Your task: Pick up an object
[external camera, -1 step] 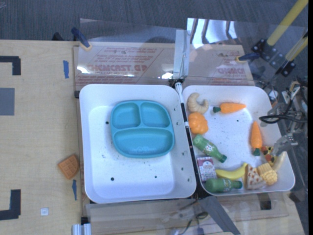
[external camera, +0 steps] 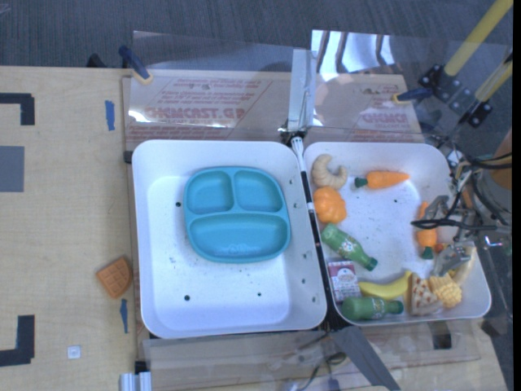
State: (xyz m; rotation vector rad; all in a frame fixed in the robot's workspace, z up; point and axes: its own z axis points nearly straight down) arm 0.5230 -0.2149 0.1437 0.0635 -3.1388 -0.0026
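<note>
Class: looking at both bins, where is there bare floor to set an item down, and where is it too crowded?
Left bin: bare floor around the blue plate, widest along the near edge. Right bin: a bare patch mid-floor, between the carrot and the banana. Its near edge and left wall are crowded with toy food.

The robot's gripper (external camera: 444, 218) appeared as a small cluster of dull grey and silvery metal parts. Thin dark cables (external camera: 480, 187) looped away from it in loose curves. Screws and markings were too blurred to make out.
</note>
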